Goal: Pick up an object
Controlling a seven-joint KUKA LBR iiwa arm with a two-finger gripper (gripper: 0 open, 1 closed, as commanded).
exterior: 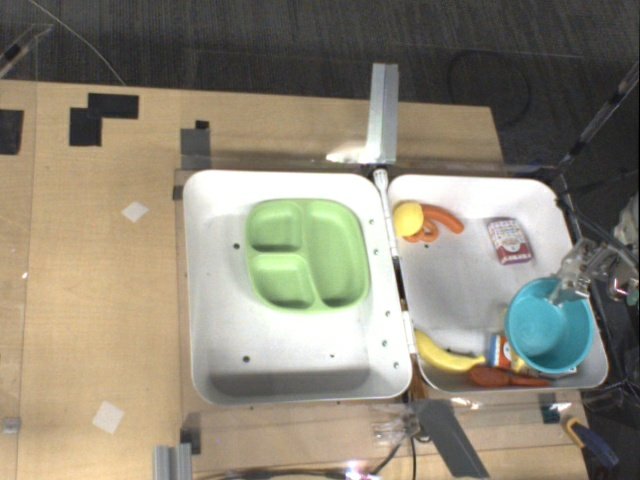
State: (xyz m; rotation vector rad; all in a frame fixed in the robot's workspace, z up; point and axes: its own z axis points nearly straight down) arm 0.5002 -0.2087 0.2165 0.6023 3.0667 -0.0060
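Sitting in left bin point(215, 368): green tray point(304, 253).

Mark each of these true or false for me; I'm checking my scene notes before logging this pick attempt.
1. The green divided tray lies in the left bin. True.
2. The blue cup stands in the left bin. False: it is in the right bin, near its lower right corner.
3. A banana lies along the right bin's lower edge. True.
4. The small red-and-white packet rests on the green tray. False: it lies on the right bin's floor, toward the upper right.
5. The gripper is at the right bin's right edge, by the cup's rim. True.
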